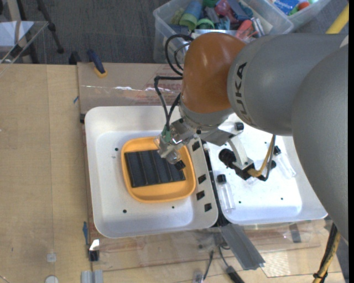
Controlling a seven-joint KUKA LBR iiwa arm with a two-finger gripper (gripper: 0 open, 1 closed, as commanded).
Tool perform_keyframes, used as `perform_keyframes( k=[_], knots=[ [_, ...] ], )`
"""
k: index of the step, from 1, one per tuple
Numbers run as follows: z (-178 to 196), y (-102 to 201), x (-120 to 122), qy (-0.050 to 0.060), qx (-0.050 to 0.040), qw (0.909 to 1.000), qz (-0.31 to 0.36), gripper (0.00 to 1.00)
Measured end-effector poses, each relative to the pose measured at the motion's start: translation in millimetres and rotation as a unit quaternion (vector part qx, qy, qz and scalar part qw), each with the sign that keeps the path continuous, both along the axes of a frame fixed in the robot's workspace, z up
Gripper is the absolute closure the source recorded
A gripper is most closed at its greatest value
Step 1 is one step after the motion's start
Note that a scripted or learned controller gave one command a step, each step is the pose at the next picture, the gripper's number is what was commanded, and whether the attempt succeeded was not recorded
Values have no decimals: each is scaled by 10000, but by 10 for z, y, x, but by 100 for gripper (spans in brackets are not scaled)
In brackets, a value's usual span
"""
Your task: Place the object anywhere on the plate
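The plate (160,194), orange and squarish with rounded corners, lies in the middle of the left bin (110,210). A black ridged slab (146,168) lies flat on it and covers most of its floor. The slab's long axis runs roughly from 9 to 3 o'clock, the 3 o'clock end tipped slightly up the view. Its grooves run across that, about 12 to 6.

The gripper (171,148) is over the plate's 2 o'clock corner, at the slab's upper right end. Whether it touches the slab, and whether it is open or closed, cannot be told from this angle. The arm (276,72) comes in from 2 o'clock and covers much of the right bin (276,199).

On the bench (38,166), a small blue object (98,65) lies at 11 o'clock from the left bin. A clear tub (232,16) of coloured items sits at 12 to 1 o'clock.
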State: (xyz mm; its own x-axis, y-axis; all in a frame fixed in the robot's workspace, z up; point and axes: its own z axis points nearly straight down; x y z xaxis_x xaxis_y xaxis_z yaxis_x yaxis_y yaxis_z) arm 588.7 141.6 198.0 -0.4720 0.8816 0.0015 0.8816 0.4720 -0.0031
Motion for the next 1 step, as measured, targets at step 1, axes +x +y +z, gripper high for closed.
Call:
perform_keyframes(
  k=[1],
  knots=[
    [1, -2, 1, -2, 0, 10000, -1, 0]
  ],
)
